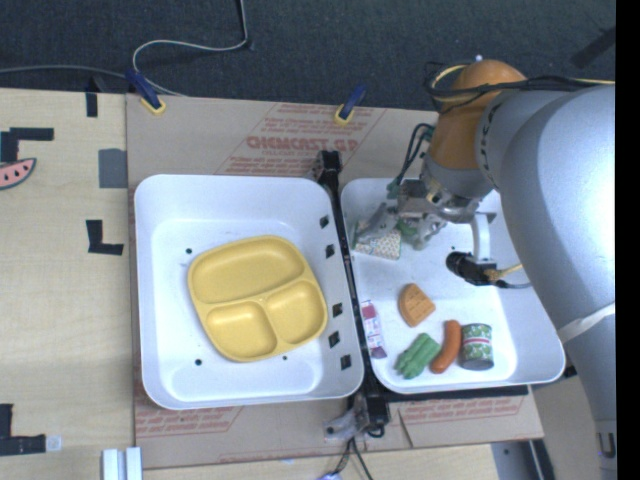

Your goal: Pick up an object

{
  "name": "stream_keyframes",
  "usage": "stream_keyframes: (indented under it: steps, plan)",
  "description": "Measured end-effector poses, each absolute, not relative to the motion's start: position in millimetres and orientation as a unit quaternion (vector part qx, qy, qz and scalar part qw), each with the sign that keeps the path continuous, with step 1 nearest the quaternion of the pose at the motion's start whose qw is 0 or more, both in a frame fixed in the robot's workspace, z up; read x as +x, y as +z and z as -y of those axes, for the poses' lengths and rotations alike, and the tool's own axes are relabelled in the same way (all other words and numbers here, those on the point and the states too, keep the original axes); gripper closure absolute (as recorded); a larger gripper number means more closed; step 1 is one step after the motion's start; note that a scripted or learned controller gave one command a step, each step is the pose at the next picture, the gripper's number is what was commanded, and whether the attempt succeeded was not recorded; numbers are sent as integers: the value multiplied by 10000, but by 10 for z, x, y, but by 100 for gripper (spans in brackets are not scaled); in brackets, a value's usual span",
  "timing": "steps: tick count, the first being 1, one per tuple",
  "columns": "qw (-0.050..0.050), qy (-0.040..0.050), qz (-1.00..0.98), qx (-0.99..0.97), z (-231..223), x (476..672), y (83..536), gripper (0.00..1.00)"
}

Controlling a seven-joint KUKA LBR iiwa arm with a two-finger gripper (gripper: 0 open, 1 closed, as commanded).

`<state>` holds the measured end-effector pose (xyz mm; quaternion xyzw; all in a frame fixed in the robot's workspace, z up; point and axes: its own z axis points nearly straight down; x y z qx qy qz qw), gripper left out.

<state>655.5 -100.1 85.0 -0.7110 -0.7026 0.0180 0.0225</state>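
My gripper hangs low over the back left part of the right bin. Right beside it, to the left and partly under it, lies a pale packet with green print. I cannot see whether the packet is between the fingers. Further forward in the same bin lie an orange wedge, a green vegetable, an orange carrot-like piece, a small green-labelled can and a thin pink-and-white packet against the left wall.
The left bin holds a yellow divided plate. A black divider runs between the two bins. The grey arm covers the right side of the view, above the right bin's far edge.
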Motion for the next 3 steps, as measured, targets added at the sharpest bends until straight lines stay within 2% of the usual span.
stream_keyframes:
  steps: [1,2,3]
  plan:
    - [225,237,7018,-7117,1050,6539,960,100]
    - [237,219,7020,-7115,1025,6542,952,0]
    - [-51,-47,7072,-7070,1028,6146,900,0]
